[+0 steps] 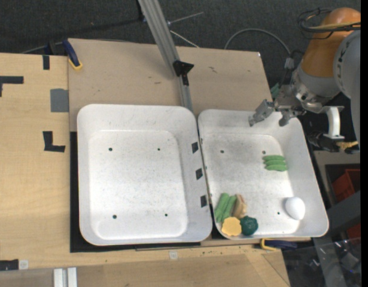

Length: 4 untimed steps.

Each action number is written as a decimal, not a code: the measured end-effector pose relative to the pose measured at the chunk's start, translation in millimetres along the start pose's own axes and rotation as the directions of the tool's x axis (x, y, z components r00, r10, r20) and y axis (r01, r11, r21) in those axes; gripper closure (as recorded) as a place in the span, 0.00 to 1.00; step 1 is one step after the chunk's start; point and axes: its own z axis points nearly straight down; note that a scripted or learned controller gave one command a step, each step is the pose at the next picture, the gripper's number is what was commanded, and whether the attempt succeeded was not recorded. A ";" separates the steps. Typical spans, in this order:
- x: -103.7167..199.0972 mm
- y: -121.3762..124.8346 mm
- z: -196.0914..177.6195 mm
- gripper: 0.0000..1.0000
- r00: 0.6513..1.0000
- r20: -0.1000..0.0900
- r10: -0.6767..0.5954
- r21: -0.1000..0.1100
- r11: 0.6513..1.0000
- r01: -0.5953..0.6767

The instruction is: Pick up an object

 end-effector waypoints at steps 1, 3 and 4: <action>-7.8 -6.2 57.9 0.00 1.000 0.000 0.002 0.002 1.000 -0.002; -6.4 -5.9 87.6 1.00 1.000 0.001 0.000 -0.003 1.000 0.000; -10.4 -1.2 24.9 1.00 1.000 0.002 0.002 -0.011 1.000 -0.002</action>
